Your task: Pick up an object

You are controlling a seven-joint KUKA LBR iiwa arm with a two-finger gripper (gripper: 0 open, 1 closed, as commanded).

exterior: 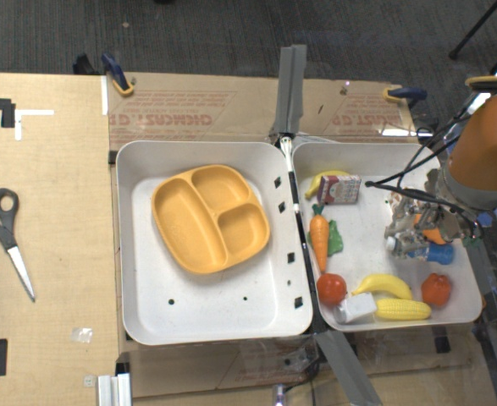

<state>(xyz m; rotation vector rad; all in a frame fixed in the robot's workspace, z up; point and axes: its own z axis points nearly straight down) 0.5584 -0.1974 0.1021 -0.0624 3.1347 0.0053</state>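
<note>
a: what's sitting nearest us in the right bin (472,315)?

b: along its near edge, a corn cob (403,309) is lying beside a small white block (355,307), with a banana (383,285) curving just behind them. a red tomato (331,288) is resting by the near left corner, and another tomato (436,289) is sitting toward the near right corner.

a: and the gripper (411,231)?

b: it's hanging low over the right side of that bin, just behind the second tomato, above something orange and blue (439,233). i can't tell how its fingers are standing.

a: farther back?

b: a carrot (319,236) is lying along the left wall, and a small carton (343,190) is leaning on a second banana (323,180) near the far left corner. in the left bin (134,252), a yellow divided plate (211,217) is lying.
</note>
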